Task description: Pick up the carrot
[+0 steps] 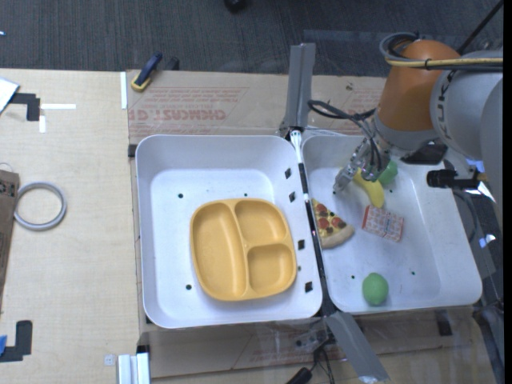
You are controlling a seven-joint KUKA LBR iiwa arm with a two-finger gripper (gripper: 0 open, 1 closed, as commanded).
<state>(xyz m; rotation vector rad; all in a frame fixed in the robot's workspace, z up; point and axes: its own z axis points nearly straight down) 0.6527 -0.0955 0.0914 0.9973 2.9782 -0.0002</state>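
- We judge the step in hand to be the approach and grasp. The end effector (350, 178) is low in the right bin (448, 290), towards its 11 o'clock corner.
- We cannot tell whether the end effector is open or closed; the wrist and the slanted view hide this.
- We cannot pick out the carrot with confidence. A curved yellow piece (370, 191) lies just beside the end effector at its 4 o'clock, and a small green piece (389, 173) touches that at its 1 o'clock. If the green is a leafy top, the carrot body may be tucked under the wrist, but this is a guess.
- To do the step well, we would confirm the target first. The yellow piece is so close that a careless close could take it instead.
- We would come straight down over the middle of the carrot's length, gripping across its narrow width and keeping away from the bin wall at 12 o'clock.
- The other items should not interfere: the pizza slice (330, 224) at 7 o'clock of the end effector, the red-and-white packet (384, 224) at 5 o'clock, and the green ball (375, 288) well apart at 6 o'clock.
- The yellow plate (242, 248) lies in the left bin (160, 214), well apart at 8 o'clock.
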